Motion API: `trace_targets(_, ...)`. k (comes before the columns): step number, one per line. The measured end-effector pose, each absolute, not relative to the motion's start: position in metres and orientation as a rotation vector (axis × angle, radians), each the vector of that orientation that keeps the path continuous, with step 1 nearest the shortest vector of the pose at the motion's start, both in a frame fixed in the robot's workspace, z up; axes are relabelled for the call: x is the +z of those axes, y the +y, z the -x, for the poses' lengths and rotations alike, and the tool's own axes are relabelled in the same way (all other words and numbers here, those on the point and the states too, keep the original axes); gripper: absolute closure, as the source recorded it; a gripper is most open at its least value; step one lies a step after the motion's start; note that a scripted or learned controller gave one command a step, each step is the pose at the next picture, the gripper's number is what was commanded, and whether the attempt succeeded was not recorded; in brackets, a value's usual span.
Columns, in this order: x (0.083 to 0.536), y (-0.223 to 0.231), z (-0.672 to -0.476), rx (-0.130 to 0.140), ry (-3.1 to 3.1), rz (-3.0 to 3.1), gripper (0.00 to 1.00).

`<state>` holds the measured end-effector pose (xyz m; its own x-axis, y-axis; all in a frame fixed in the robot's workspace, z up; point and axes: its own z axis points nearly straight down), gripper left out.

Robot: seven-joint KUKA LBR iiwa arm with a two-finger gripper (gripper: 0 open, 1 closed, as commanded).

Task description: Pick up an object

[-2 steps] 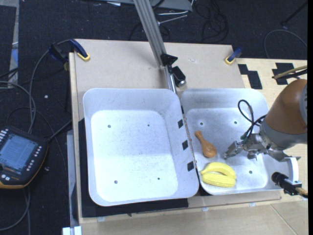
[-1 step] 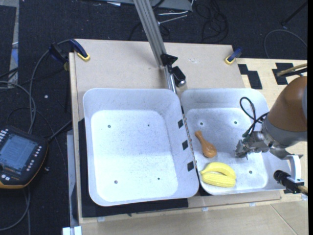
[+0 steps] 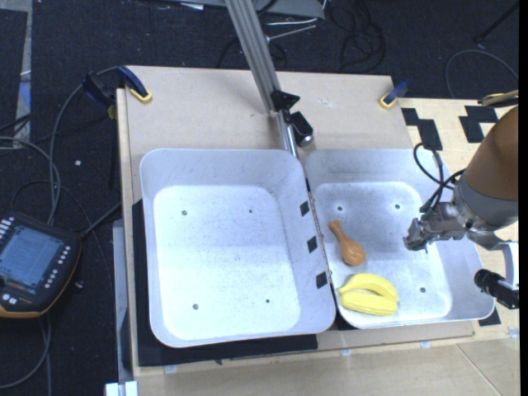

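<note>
A yellow banana (image 3: 369, 294) lies at the front left corner of the right bin (image 3: 388, 195). Just behind it rests a small brown wooden spoon-like object (image 3: 347, 245), its bowl end pointing toward the banana. My gripper (image 3: 415, 239) hangs over the right half of the right bin, to the right of both objects and apart from them. Nothing shows between its tips. The arm's grey wrist hides most of the gripper.
The left bin (image 3: 165, 180) sits beside the right one, sharing a middle rim with black tabs. A slanted metal pole (image 3: 257, 52) rises behind the bins. Yellow clamps (image 3: 140, 95) hold the board's back corners. A handheld pendant (image 3: 29, 262) lies far left.
</note>
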<state>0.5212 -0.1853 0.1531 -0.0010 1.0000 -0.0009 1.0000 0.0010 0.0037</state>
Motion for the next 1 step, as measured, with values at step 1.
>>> trace_targets(1,0.1982,-0.1805,-0.528,0.004,2.22,-2.218,1.0)
